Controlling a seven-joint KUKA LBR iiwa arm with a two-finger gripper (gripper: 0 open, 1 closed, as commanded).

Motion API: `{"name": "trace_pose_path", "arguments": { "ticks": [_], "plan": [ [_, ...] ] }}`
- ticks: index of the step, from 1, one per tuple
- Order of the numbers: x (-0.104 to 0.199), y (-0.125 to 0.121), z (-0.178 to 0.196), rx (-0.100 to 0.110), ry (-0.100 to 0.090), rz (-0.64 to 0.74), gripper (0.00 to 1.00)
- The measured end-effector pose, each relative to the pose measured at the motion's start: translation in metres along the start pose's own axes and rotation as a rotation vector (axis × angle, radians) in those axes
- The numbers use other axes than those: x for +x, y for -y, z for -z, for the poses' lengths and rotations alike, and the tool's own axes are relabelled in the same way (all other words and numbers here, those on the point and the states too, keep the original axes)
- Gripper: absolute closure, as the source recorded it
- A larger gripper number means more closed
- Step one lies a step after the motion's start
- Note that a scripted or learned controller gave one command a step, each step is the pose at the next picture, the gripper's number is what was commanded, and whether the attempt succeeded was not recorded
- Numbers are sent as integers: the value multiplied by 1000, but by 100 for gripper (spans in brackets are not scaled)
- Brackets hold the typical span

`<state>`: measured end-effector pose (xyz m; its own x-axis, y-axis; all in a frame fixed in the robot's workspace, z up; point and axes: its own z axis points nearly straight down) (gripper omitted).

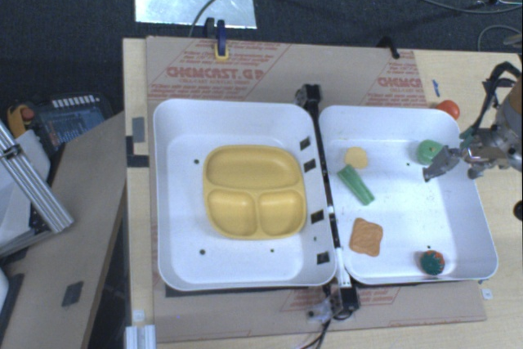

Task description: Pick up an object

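Observation:
The right bin (478, 212) holds several small objects. A yellow round piece (355, 157) and a green cylinder (356, 184) lie near its left wall. An orange-brown flat piece (366, 237) sits lower down, and a green-and-orange ball (432, 261) rests at the front right. A green round object (428, 149) lies at the upper right. My gripper (436, 165) reaches in from the right, low over the bin, just below and beside this green object. Nothing is seen held in it.
The left bin (176, 200) holds a yellow divided tray (252, 190). An orange-red ball (448, 108) lies on the bench outside the right bin's far corner. The arm's wrist and cables (494, 139) hang over the right bin's right edge.

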<state>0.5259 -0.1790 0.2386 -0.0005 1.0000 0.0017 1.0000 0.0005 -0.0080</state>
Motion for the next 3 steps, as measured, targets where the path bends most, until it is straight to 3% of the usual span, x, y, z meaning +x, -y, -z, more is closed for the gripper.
{"name": "trace_pose_path", "arguments": {
  "ticks": [1,3],
  "plan": [
    [0,-2,5,-10,2,3,0],
    [3,-7,-99,-6,1,1,0]
  ]
}}
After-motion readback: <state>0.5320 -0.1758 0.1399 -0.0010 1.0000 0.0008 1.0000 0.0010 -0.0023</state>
